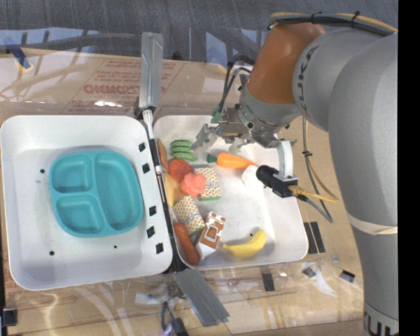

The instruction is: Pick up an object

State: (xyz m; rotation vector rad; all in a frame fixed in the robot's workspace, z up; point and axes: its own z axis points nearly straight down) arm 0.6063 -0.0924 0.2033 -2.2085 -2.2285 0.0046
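Camera view looks down on the two-finger claw [211,137] hanging at the far edge of the right-hand shallow white bin [294,238]. Its fingers are spread apart with nothing between them, poised just above the green ridged toy vegetable [181,148], probably lined up for a grasp. An orange plastic carrot [234,162] lies just beside it, and a yellow toy banana [246,245] rests near the bin's near edge. The left-hand white bin [28,257] holds a teal divided plastic tray [96,191].
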